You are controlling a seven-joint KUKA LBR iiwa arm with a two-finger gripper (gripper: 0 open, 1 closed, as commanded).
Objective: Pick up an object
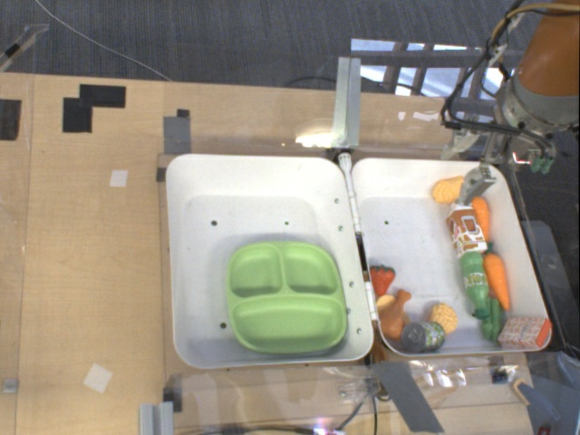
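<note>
Camera view: two white bins on the bench. Left bin (195, 243) carries a green divided plate (287, 297) toward its near edge. Right bin (408, 234) carries the candidates: yellow piece (448, 189) at the far edge, carton (467, 231), two carrots (496, 279), green item (473, 277), boxed item (525, 332) in the near right corner, a cluster along the near edge. Hand (478, 181) hangs beside the yellow piece; grip state cannot be told. Judged: nothing lifted yet; grasp and lift remain.
</note>
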